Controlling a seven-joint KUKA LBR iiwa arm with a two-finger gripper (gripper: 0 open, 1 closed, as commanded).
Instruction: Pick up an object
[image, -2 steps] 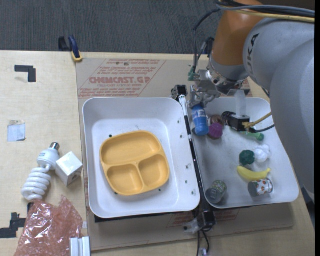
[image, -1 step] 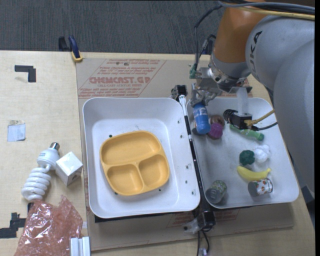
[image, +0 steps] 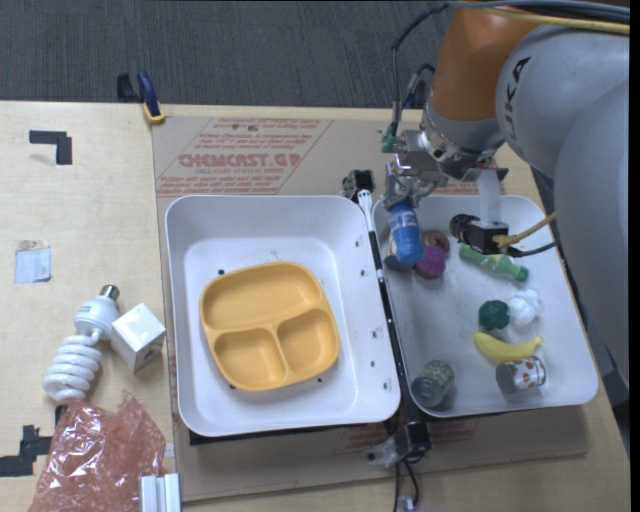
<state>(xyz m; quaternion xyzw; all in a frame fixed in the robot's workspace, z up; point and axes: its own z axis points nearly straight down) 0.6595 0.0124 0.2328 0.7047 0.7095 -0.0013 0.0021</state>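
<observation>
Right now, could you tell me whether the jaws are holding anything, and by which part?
It cannot be told. The gripper sits directly over the blue bottle in the right bin, at its top end.

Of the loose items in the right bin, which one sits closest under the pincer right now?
The blue bottle, standing at the bin's far-left side directly below the pincer. The purple object lies just beside it; the banana and cup are toward the near end.

Grey KUKA arm (image: 570, 90) with orange wrist band (image: 480, 60), black cables, metal end effector (image: 408, 185).
</observation>
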